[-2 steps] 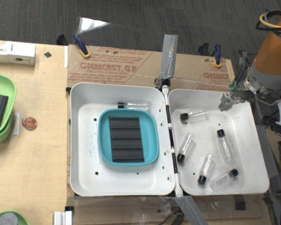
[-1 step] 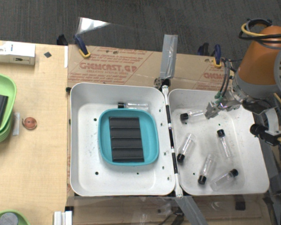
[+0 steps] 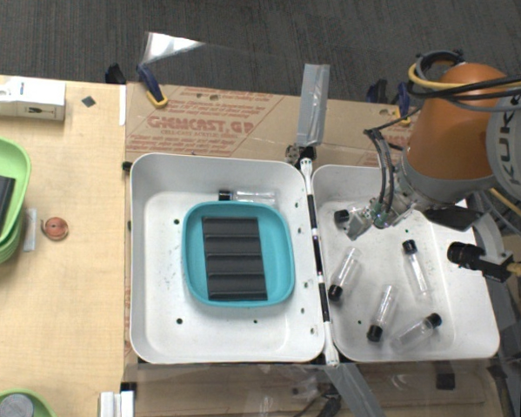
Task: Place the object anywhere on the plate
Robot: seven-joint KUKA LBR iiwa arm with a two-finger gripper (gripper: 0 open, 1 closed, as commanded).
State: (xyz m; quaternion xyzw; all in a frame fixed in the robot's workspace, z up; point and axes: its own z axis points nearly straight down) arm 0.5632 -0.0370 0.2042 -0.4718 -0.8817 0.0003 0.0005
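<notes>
A teal plate (image 3: 279, 263) with a black ridged insert (image 3: 233, 258) lies in the left bin (image 3: 154, 241). Several clear vials with black caps lie in the right bin (image 3: 462, 345), among them one (image 3: 345, 270) near the divider and one (image 3: 413, 265) at the middle. My gripper (image 3: 368, 219) is low over the right bin's back left part. It is right beside a black-capped vial (image 3: 343, 218), and whether it holds that vial is unclear. Another vial (image 3: 245, 195) lies in the left bin just behind the plate.
Two more vials (image 3: 381, 311) (image 3: 420, 326) lie toward the right bin's front. The arm's orange band (image 3: 452, 117) looms over that bin's back right. A green tray (image 3: 4, 203) and a small round orange thing (image 3: 56, 228) sit on the bench at left.
</notes>
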